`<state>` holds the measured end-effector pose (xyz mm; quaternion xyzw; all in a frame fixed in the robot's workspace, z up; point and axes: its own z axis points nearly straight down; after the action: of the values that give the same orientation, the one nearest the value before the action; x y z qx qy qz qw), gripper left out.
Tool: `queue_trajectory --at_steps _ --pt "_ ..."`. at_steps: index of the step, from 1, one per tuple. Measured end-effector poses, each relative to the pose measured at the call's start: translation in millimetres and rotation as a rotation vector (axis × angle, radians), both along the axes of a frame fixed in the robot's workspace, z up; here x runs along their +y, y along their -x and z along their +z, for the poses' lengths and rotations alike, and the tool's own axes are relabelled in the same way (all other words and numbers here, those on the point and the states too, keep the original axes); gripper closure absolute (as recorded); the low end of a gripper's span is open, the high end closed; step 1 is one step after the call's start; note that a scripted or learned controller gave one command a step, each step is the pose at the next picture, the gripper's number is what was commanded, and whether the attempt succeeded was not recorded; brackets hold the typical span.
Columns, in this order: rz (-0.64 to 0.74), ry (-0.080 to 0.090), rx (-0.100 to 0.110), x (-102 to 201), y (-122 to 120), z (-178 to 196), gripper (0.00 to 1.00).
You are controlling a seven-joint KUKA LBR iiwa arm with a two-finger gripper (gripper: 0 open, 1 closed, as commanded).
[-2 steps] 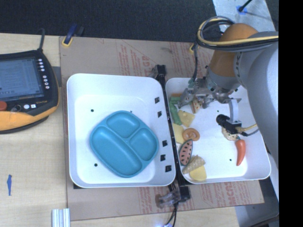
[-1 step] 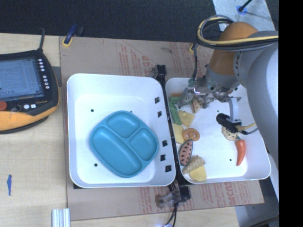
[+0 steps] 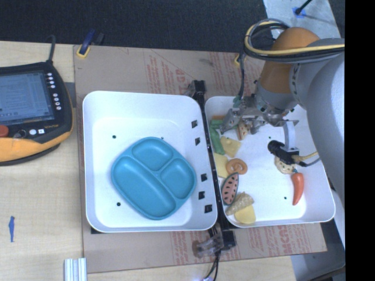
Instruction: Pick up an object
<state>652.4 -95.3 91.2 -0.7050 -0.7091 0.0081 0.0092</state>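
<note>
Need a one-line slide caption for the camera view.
Gripper lowered over toy food in the right bin; blue tray sits in the left bin.

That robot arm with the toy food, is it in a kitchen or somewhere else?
Probably a robot lab, not a kitchen. The robot arm reaches over white bins of toy food on a workbench, and a control tablet lies beside them.
</note>
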Motion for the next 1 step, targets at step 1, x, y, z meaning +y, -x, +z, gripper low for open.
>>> queue_trajectory --at_steps 1 --pt "-0.001 -0.001 -0.001 -1.6 -0.3 -0.1 0.0"
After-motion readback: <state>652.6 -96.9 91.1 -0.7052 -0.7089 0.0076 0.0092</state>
